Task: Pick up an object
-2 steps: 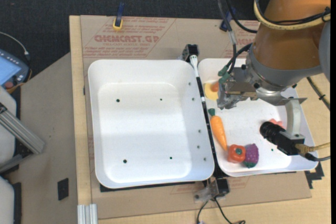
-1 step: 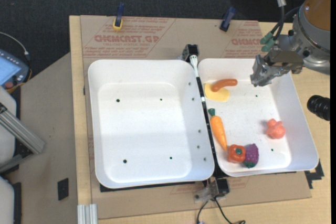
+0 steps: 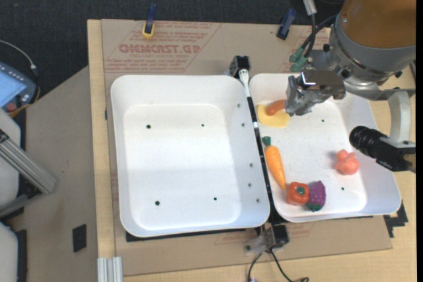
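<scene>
Two white bins lie side by side on the worktop (image 3: 165,43), and all the small things are in the right bin (image 3: 370,201); the left bin (image 3: 132,96) carries none of them. The claw (image 3: 299,102) hangs low over the far left corner of the right bin, coming down from the grey and orange arm (image 3: 380,3). Whether its tips are apart or together I cannot tell, because they are dark and seen from above.

The nearest thing is a pale yellow piece (image 3: 273,117), flat and rounded, just beside the claw on its left and a little toward the near edge. A small orange piece (image 3: 276,106) lies against its far side, almost under the claw. These two may be touching the tips, but nothing shows clearly between them, so I judge that no object is held yet.

The carrot (image 3: 275,166) lies further toward the near edge, along the divider between the bins, with its long axis running from far to near. A red piece (image 3: 298,192), a purple one (image 3: 318,194) and a pink one (image 3: 346,162) are well apart from the claw.

For the coming move, the yellow piece seems the likely target: a short shift left and down should be enough.
</scene>
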